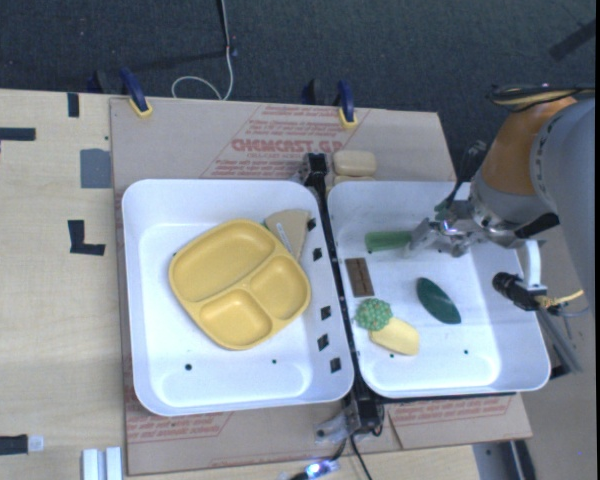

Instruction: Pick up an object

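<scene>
My gripper (pixel 427 236) hangs low over the upper middle of the right bin (pixel 500 363), reaching in from the right. Its tip sits right at the right end of a light green stick (pixel 384 240) that lies flat on the bin floor; I cannot tell whether they touch. A dark green oval (pixel 438 300) lies just below the gripper. Lower left in the same bin are a bumpy green ball (pixel 373 314), a yellow lump (pixel 396 337) against it, and a small brown block (pixel 359 276).
The left bin (pixel 145 368) holds a yellow divided plate (pixel 240 283) and a beige wedge (pixel 291 228) at its upper right. A beige block (pixel 354 163) lies on the cardboard behind the bins. The grey arm (pixel 550 168) covers the right bin's far right corner.
</scene>
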Controlling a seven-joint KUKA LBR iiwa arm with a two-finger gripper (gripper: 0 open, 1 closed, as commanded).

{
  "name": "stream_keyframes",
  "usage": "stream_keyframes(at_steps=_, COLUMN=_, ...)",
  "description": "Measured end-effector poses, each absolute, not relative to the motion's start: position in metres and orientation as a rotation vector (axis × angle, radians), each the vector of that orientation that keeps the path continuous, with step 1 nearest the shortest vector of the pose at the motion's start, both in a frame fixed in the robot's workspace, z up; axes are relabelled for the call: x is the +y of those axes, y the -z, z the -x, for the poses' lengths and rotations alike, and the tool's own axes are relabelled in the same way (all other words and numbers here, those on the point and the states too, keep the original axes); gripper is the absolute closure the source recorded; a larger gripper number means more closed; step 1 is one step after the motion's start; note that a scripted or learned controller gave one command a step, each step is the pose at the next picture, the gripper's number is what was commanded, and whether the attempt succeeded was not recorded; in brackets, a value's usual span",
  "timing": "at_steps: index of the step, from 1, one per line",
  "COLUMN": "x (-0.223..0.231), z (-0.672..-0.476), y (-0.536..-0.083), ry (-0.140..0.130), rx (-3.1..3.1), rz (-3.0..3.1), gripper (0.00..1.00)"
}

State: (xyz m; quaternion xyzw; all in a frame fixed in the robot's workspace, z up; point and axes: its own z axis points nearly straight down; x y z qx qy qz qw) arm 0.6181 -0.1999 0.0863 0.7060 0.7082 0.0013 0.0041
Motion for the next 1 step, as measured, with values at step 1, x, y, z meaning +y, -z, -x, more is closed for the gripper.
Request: stream_keyframes(at_steps=1, x=-0.1811, z=-0.5511, y=-0.0871, ry=-0.002, rx=2.217, rz=-2.219, gripper=0.0)
